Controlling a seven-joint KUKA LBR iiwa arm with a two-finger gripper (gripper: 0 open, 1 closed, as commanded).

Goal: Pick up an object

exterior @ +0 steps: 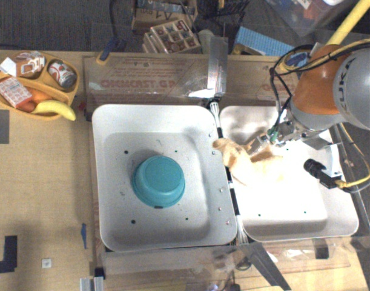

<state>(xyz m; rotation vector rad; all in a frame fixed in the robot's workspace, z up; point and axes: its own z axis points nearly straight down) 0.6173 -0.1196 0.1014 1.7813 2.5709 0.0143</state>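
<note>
Reaching in from three o'clock, the grey arm (345, 90) with its orange band hangs over the upper part of the right bin (306, 220). Its gripper (275, 135) sits low near the bin's upper left region, and how far it is open cannot be told, since the tips are small and blurred against the white floor. Just beside the gripper, toward seven o'clock, lies a tan object (261, 155), and whether the two touch is unclear. Further toward nine o'clock, a pale yellowish object (230, 152) rests at the bin's left wall, close to the divide between the bins. The left bin (112, 132) holds a teal bowl (159, 181), upside down, near its centre. At ten o'clock on the bench, well apart from both bins, stands a yellow tray (6, 99) with a banana (56, 109) and other toy food.
</note>
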